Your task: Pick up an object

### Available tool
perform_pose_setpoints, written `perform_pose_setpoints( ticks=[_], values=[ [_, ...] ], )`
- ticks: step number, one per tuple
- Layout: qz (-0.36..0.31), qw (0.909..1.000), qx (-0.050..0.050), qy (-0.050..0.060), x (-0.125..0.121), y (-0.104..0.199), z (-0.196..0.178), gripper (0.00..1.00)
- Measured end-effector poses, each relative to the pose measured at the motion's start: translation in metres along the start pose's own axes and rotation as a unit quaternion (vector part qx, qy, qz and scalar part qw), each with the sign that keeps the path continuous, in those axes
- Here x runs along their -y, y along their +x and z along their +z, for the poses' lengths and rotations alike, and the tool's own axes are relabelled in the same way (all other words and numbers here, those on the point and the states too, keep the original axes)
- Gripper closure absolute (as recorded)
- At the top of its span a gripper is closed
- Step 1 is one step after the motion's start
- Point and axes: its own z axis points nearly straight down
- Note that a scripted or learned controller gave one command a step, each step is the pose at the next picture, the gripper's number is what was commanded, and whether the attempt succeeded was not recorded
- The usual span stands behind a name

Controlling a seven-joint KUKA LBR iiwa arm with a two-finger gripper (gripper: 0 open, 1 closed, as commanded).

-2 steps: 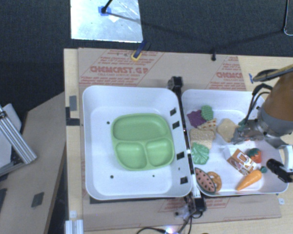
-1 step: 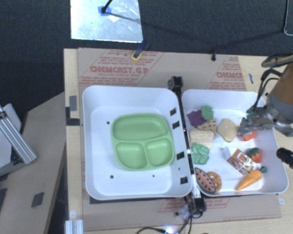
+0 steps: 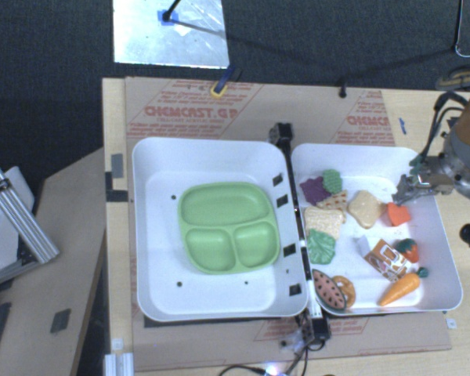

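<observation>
The right bin [image 3: 446, 276] holds several toy foods: purple grapes [image 3: 312, 189], a green leafy piece [image 3: 332, 181], a tan bread slice [image 3: 364, 207], an orange-red piece [image 3: 397, 215], a pale cracker [image 3: 323, 222], green lettuce [image 3: 322, 247], a small printed carton [image 3: 385, 259], a carrot [image 3: 399, 288], a watermelon slice [image 3: 327, 287] and a pretzel [image 3: 345, 288]. My gripper [image 3: 407, 189] hangs over the bin's upper right part, just above the orange-red piece and right of the bread slice. I see nothing held in it.
The left bin [image 3: 153, 288] carries a green divided plate [image 3: 223, 227]. A black hinge strip [image 3: 294, 210] runs between the bins. Cardboard [image 3: 188, 108] lies under both. A metal frame [image 3: 16, 218] stands at the left edge, and cables [image 3: 435, 131] trail by the arm.
</observation>
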Motion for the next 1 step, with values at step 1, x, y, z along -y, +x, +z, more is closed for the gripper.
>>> perform_pose_setpoints(
  ticks=[1],
  values=[
    [-0.002, 1.0, -0.002, 0.002, -0.006, 0.0549, 0.0095, 1.0]
  ],
)
